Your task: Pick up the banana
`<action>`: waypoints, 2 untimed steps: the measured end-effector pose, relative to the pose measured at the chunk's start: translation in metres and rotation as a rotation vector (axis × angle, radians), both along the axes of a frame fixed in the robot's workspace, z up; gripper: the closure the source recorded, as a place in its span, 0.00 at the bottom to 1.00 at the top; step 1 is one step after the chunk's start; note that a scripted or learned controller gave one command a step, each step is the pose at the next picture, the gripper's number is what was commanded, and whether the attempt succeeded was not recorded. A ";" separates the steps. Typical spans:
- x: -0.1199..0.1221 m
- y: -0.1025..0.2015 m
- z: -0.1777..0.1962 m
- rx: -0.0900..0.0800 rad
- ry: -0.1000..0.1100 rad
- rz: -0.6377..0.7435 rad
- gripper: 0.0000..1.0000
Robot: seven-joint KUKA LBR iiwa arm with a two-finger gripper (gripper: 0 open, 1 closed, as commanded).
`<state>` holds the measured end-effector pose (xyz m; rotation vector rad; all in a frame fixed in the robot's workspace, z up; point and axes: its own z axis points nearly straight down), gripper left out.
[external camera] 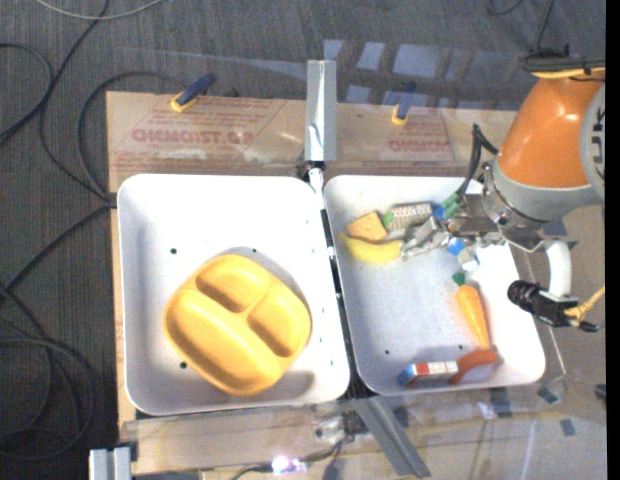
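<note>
Reaching in from three o'clock, the gripper [422, 236] has its fingers spread beside the banana [375, 249], not around it. Closing now risks pinching the box [410, 214] at the banana's one o'clock, or nudging the fruit away.

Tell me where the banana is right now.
The banana lies in the right bin, near its upper left corner, beside a piece of bread, with the gripper at its right end.

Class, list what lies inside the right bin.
In the right bin: a banana at top left with a tan piece on it, a carrot, and a small box. The gripper hides whatever lies beneath it.
</note>
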<state>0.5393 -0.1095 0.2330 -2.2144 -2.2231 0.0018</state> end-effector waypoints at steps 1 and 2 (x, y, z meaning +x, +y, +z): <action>0.034 0.006 -0.143 -0.003 -0.009 -0.097 0.00; 0.085 0.001 -0.145 -0.003 -0.008 -0.188 0.00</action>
